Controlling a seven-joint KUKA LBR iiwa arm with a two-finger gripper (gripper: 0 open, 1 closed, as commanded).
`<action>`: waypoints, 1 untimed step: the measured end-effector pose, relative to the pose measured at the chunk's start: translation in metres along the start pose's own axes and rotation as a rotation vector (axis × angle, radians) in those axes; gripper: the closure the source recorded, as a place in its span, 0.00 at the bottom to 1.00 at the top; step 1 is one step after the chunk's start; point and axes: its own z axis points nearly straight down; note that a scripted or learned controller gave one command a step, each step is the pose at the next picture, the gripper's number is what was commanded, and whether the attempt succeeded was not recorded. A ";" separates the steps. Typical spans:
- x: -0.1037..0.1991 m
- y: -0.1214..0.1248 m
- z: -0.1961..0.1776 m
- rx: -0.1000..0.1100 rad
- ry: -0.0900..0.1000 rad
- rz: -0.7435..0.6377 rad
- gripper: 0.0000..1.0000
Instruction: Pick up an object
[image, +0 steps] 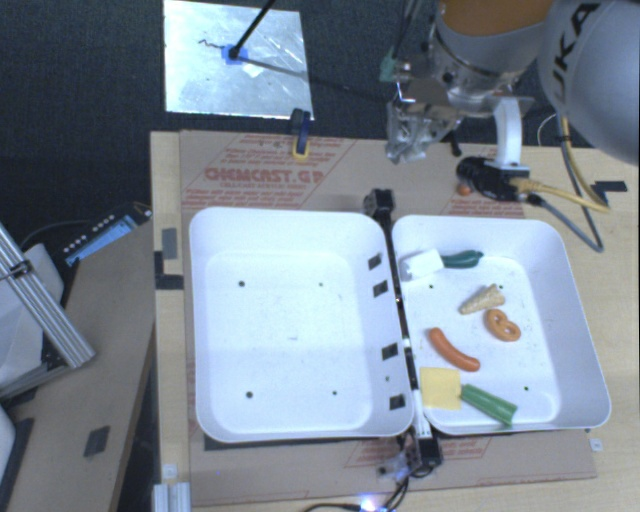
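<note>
Bright, even overhead light, glare on the far left foil sheet (238, 58), slightly soft focus throughout

Red print reading "CHEMCAST" stands on the brown board (262, 170) under the bins.

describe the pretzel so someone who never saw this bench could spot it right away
Of the two white bins, look in the right bin, where all the small items lie. Near its middle, just below the pale wedge and right of the orange sausage, lies the pretzel. It is the only looped, golden-brown piece with holes through it.
</note>
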 end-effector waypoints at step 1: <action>-0.055 0.010 0.012 -0.002 0.001 -0.002 1.00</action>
